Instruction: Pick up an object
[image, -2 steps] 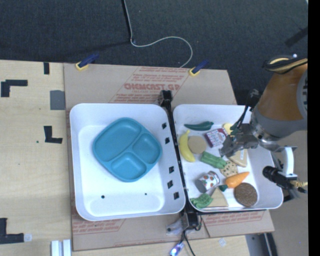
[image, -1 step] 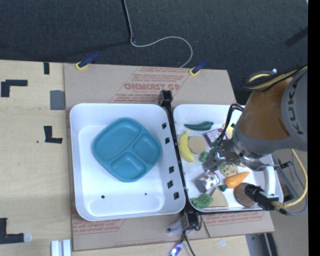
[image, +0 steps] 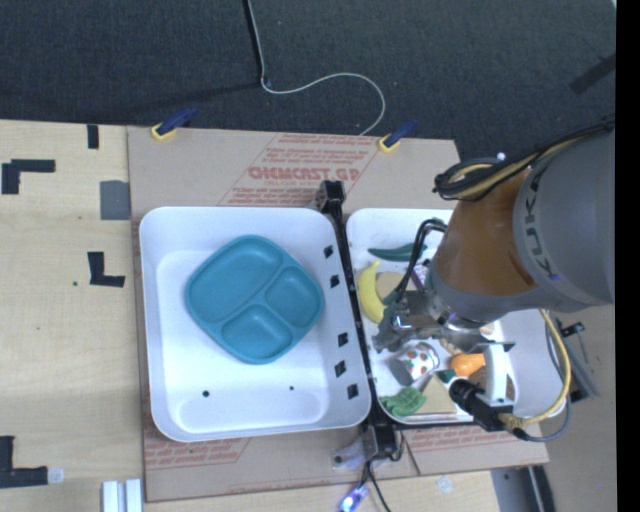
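Note:
My gripper (image: 415, 358) hangs low over the middle of the right bin (image: 530, 375), under the orange wrist band. Right beneath it lies a small white rounded object with dark and red marks (image: 420, 357). A yellow banana (image: 370, 293) lies at the bin's left side, with a green leafy piece (image: 392, 252) above it. An orange piece (image: 467, 364) sits just right of the gripper, and a green crumpled item (image: 404, 403) rests at the bin's front edge. The arm hides most of the right bin.
The left bin (image: 170, 330) holds a blue sectioned plate (image: 254, 297) tilted diagonally. A black divider with clips (image: 345, 300) runs between the bins. Cables (image: 520, 425) loop by the right bin's front corner. Cardboard lies under both bins.

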